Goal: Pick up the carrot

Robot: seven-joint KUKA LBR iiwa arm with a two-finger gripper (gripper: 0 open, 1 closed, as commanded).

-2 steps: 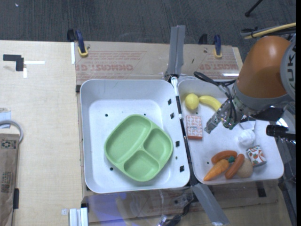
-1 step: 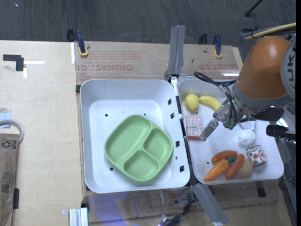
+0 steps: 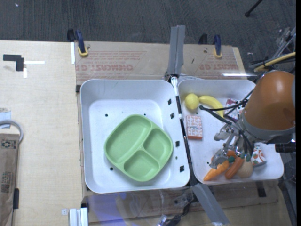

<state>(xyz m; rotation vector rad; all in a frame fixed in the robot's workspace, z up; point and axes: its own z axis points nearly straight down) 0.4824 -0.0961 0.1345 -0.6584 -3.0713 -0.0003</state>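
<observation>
**Gripper down among the carrots in the right bin**

The gripper [image 3: 229, 150] sits low in the right bin [image 3: 207, 128], under the orange wrist band; whether it is spread or closed I cannot tell, as the metal parts and cables blur together there. Directly at its 6 o'clock lie what look like two carrots. The nearer carrot [image 3: 234, 167] touches or almost touches the tool. A second carrot [image 3: 212, 173] lies at about 7 o'clock, its tip pointing toward the bin's lower-left corner. Neither is visibly lifted.

As a judgement, the carrot is a light, stiff toy with a smooth, tapering skin that may slip; it is best taken across the thick middle, not the narrow tip.

Further out, a red-and-white box [image 3: 194, 127] lies at 10 o'clock, with a lemon [image 3: 191, 101] and a banana [image 3: 211, 102] beyond it toward 11 o'clock. At 9 o'clock, in the left bin [image 3: 94, 126], rests a green divided plate [image 3: 138, 148].
</observation>
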